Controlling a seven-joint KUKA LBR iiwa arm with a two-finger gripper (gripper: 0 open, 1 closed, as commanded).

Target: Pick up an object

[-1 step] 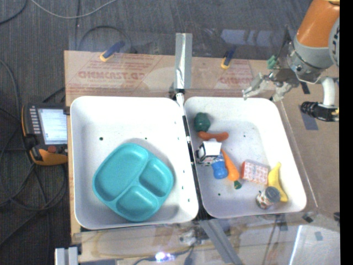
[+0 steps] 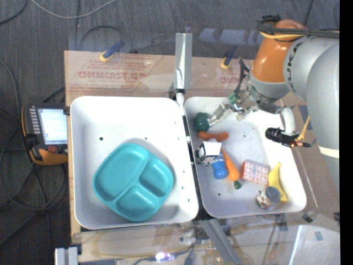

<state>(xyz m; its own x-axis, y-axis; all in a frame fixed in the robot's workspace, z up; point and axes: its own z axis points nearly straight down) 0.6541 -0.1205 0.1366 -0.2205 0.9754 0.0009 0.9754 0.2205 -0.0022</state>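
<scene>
My gripper [image 2: 219, 115] hangs low over the far left corner of the right bin [image 2: 295, 203], below the orange wrist band. Just beside its tip lies a dark green round object [image 2: 200, 121], and I cannot tell whether they touch. In front of that lie a red-orange sausage shape [image 2: 214, 136] and a small white box [image 2: 209, 149]. Further forward are a blue object [image 2: 219, 169], an orange carrot [image 2: 232, 170], a pink patterned box [image 2: 255, 172], a banana [image 2: 277, 182] and a small can [image 2: 266, 197].
The left bin [image 2: 88, 115] holds a teal divided plate [image 2: 133, 181] toward its front. A metal divider post [image 2: 182, 59] stands between the bins at the back. A handheld pendant [image 2: 47, 131] lies left of the bench.
</scene>
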